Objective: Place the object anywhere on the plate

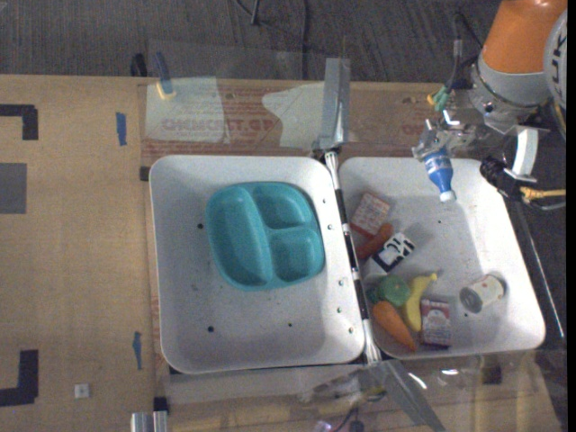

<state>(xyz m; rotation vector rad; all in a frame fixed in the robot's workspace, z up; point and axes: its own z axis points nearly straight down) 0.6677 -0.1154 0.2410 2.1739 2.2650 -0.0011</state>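
You see the gripper [438,148] fingers pinching a small blue-and-white bottle [440,174] above the right bin's [504,331] far edge. The teal plate [265,234] lies well apart in the left bin [180,313].

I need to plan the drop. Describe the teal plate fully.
The teal plate looks like smooth moulded plastic, rounded in outline, with raised ridges splitting it into three compartments, one large and two smaller. It lies flat, slightly askew, in the upper middle of the left white bin. Nothing rests on it; it touches the bin floor.
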